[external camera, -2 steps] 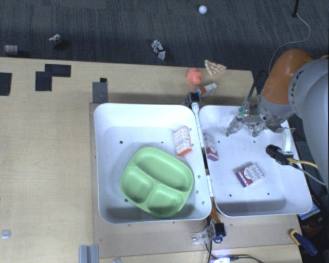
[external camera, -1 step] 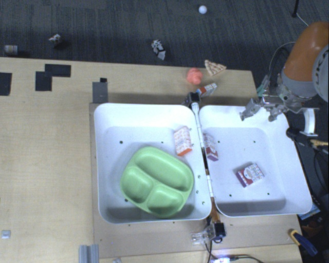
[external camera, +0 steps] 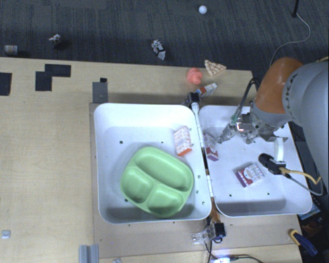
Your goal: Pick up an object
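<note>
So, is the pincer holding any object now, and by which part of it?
It cannot be told. The pincer sits low over the right bin, near a small packet by the left wall, but no object visibly sits in its grip.

Pale wooden bench [external camera: 46,169] below a dark ribbed carpet [external camera: 118,25]. Scattered on the carpet beyond the bench's far edge: a small white ball [external camera: 202,9], bits of litter [external camera: 159,49], a thin cable [external camera: 298,28] trailing.

Lime-green divided plate [external camera: 157,180] in the white left bin [external camera: 105,154], orange-and-white packet [external camera: 182,141] beside it, maroon-and-white packet [external camera: 250,174] in the white right bin [external camera: 267,203], tan table [external camera: 46,169].
</note>
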Robot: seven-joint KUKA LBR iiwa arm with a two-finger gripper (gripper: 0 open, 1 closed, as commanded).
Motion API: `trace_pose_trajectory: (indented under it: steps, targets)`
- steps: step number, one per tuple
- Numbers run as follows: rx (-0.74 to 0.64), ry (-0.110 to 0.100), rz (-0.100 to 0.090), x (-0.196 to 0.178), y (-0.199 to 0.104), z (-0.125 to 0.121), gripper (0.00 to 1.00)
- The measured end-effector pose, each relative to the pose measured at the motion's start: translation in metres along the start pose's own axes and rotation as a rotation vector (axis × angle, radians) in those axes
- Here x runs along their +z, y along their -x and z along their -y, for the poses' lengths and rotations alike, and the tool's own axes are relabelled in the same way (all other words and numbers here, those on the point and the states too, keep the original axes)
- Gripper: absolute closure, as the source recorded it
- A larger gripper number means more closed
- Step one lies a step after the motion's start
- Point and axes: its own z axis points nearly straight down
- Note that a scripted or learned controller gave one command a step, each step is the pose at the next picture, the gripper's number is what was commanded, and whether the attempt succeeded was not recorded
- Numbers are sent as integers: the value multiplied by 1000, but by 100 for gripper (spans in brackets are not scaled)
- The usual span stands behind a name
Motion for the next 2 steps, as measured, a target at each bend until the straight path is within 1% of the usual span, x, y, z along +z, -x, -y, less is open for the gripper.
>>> trace_pose_trajectory:
  steps: [1, 2]
  targets:
    - [3, -3, 1, -2, 42, 71, 0]
    - [3, 2, 2, -2, 53, 105, 0]
